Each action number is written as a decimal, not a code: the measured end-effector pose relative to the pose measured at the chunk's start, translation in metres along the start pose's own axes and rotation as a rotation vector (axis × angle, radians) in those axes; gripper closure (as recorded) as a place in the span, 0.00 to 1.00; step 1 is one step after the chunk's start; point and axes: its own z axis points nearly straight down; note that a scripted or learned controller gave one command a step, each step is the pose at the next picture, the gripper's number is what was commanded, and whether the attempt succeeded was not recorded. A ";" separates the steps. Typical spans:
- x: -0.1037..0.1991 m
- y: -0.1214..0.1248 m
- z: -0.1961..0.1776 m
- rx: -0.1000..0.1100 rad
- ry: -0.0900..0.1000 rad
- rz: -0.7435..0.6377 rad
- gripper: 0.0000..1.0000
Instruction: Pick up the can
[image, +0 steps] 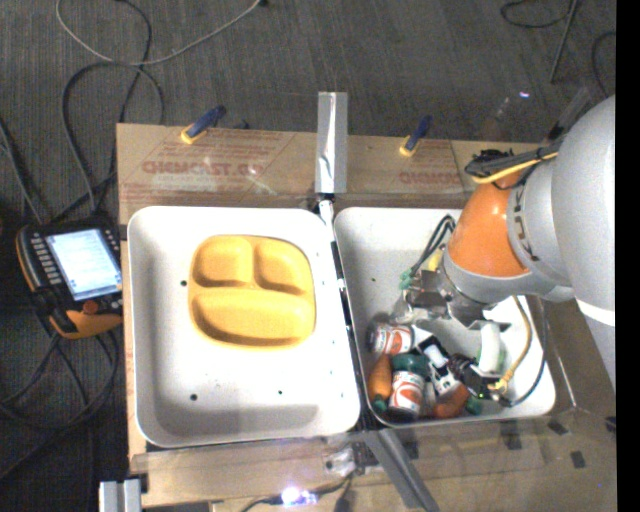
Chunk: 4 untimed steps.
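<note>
A silver and red can (389, 338) lies on its side in the right bin (380, 250), near that bin's left wall. A second red and white can (405, 392) rests at the front edge of the same bin. My gripper (423, 305) hangs under the orange wrist band (485, 240), just right of and above the lying can, very close to it. Cables and the wrist body hide the gripper's tips, and I see nothing held in it.
An orange carrot-like piece (380, 377), a black and white object (438, 362) and a white piece (490, 347) crowd the bin's front. A yellow divided tray (253, 290) lies in the left bin (160, 330). A pendant (75, 262) sits off the bench at the left.
</note>
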 end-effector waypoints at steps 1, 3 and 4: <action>-0.006 0.036 -0.040 0.019 -0.002 -0.030 1.00; -0.019 0.106 0.014 0.027 -0.003 0.017 0.00; -0.017 0.119 0.015 0.070 -0.006 0.033 0.00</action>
